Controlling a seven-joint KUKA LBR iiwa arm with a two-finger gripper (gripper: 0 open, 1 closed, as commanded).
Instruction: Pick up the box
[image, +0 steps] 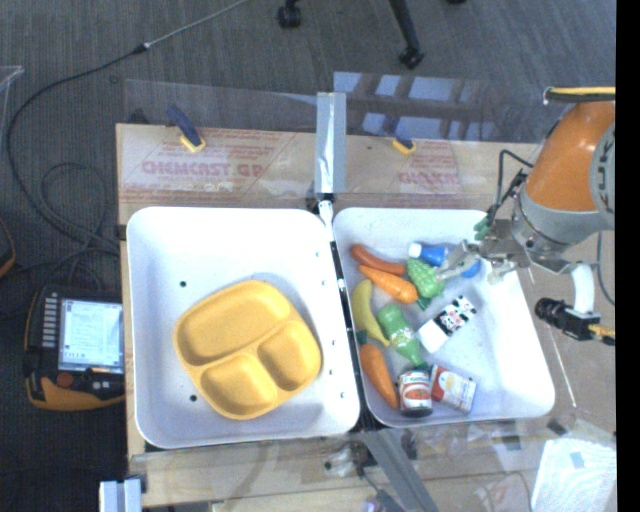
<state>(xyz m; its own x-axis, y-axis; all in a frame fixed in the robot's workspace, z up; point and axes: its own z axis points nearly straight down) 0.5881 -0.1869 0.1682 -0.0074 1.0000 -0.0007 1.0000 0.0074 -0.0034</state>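
The pincer (468, 262) hangs low over the right bin's (520, 385) upper part, beside a blue-capped bottle (428, 252); whether it is spread or pinched, I cannot tell. The box (452, 389), red and white, lies at the bin's front edge, touching a can (414, 391), well apart from the pincer.

1. Left shallow white bin (150, 300), bearing a yellow plastic three-compartment tray (248, 347).
2. Right shallow white bin (520, 380), holding toy food.
3. Two orange plastic carrots (385, 277) lying near the far left corner, one beside the other.
4. Yellow plastic banana (364, 310) along the left wall.
5. Third orange carrot (378, 374) at the near left.
6. Small printed can (414, 391), upright, near the front wall.
7. Handheld pendant with lit screen (75, 345) on the floor, left of the surface (230, 170).
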